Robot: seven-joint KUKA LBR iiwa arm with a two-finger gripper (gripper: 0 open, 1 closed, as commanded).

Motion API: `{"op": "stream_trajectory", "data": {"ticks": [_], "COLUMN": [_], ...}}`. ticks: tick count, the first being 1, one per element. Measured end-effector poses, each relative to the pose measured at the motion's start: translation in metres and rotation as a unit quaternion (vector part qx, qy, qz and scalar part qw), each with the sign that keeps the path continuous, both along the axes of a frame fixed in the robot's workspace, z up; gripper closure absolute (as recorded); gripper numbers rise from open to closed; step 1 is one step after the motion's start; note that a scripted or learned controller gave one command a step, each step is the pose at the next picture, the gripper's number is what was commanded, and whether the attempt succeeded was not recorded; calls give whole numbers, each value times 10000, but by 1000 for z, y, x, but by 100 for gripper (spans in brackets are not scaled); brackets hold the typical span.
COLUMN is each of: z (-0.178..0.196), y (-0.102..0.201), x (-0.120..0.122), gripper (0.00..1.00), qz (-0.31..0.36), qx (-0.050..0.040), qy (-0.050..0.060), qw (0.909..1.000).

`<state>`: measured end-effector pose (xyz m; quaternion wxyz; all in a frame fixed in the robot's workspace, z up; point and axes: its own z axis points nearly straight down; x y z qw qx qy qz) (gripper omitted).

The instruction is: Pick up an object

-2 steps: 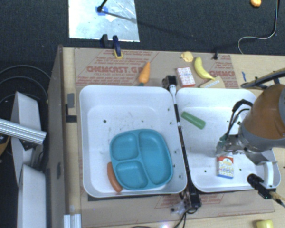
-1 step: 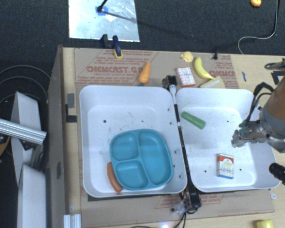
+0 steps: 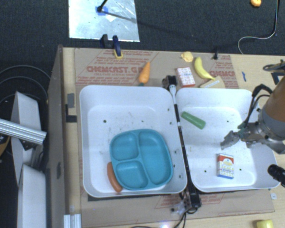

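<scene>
The right bin (image 3: 213, 182) holds a green stick-shaped piece (image 3: 193, 120) near its back left and a small red and white box (image 3: 225, 166) near its front. My gripper (image 3: 229, 140) reaches in from the right and hangs over the middle of this bin, just above and behind the box and apart from it. No object shows in it. The left bin (image 3: 97, 127) holds a blue divided plate (image 3: 140, 158) with an orange sausage (image 3: 113, 176) lying along its left front edge.
Behind the bins on the cardboard lie a carrot (image 3: 143, 73), a small printed box (image 3: 185, 77), a banana (image 3: 202, 68) and a yellow scrap (image 3: 186, 56). A black divider (image 3: 179, 127) runs between the bins. The arm's body (image 3: 280, 113) covers the right bin's right side.
</scene>
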<state>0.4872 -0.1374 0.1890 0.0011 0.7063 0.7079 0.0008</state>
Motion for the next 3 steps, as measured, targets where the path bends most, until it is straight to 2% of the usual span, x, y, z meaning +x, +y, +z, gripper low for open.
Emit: {"op": "stream_trajectory", "data": {"ticks": [1, 2, 3], "z": [-106, -94, 0], "y": [1, 4, 70], "x": [2, 1, 45], "gripper": [0, 100, 100], "qz": [-12, -5, 36], "qx": [-42, 5, -2], "qy": [-44, -6, -30], "qw": [10000, 10000, 10000]}}
